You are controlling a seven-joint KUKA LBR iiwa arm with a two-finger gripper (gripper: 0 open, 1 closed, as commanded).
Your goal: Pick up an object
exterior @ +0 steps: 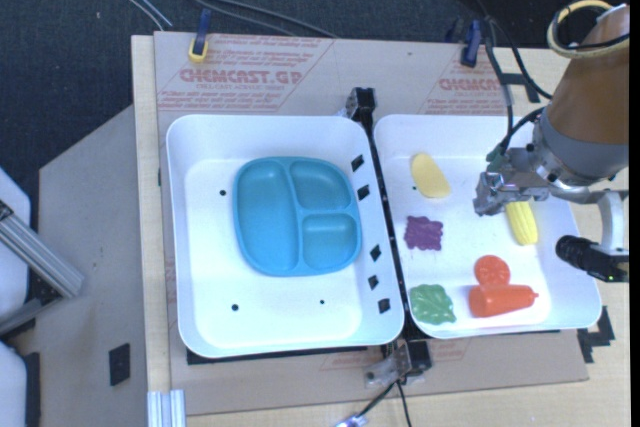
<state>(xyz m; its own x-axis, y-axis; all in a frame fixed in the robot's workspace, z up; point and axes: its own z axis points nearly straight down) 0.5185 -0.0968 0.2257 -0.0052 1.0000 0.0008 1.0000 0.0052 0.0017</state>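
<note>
The corn (523,222), a small yellow cob, lies in the right bin (565,319), toward its far right side, its upper end tucked under the gripper (497,195). The gripper sits low over that end, metal-grey, touching or nearly touching the cob; from this angle the fingers are hidden by the wrist body, so I cannot tell whether they are spread or closed, nor whether anything is caught between them. The arm (590,105) comes in from the right, its orange band broad above the grey wrist.

Around the corn, in the same bin: a yellow lemon-like piece (431,176) up and to the left, a purple grape bunch (423,233) left of the corn, a green leafy piece (432,303) near the front edge, and a red-orange carrot-like piece (497,288) just below the corn, apart from it.

The left bin (200,315) holds a blue divided plate (297,214), flat, near its middle. Both bins rest on a brown board (250,70) with clamps at the back
</note>
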